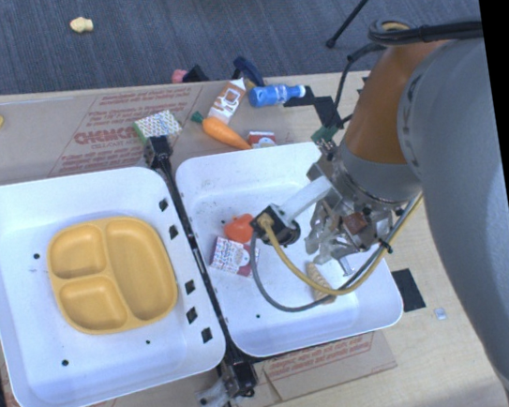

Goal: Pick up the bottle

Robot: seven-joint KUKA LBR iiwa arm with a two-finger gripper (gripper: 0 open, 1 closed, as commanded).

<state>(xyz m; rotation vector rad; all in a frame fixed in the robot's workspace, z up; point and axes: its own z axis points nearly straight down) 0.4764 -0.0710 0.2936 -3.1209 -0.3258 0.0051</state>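
Found the grey arm (448, 169) bent low over the right bin (376, 317), with the tool (335, 238) hanging above that bin's floor. Noted the left bin (5, 311) well beyond the tool, on the side away from the arm, carrying a yellow divided plate (111, 271). Could not tell how far the tool was open: too much clutter of brackets and a looping yellow cable (293, 273) around it. Saw nothing held in it.

Located the bottle (232, 247), small, orange-capped and white-labelled, lying on its side on the right bin's floor. Placed it ahead of the tool, towards the divider between the bins, near but clearly apart and not touching. Spotted a black fitting (277, 229) between tool and bottle, just beside the cap.

Noticed, farther off on the bench (82, 129) past the bin's far rim, a blue bottle (269, 96) and a carrot (223, 133), both outside the bins.

Judged the task as barely begun: approach made as far as the correct bin, but no contact, no grasp, no lift. Left to do: shifting the tool across to the bottle, descending, closing, raising.
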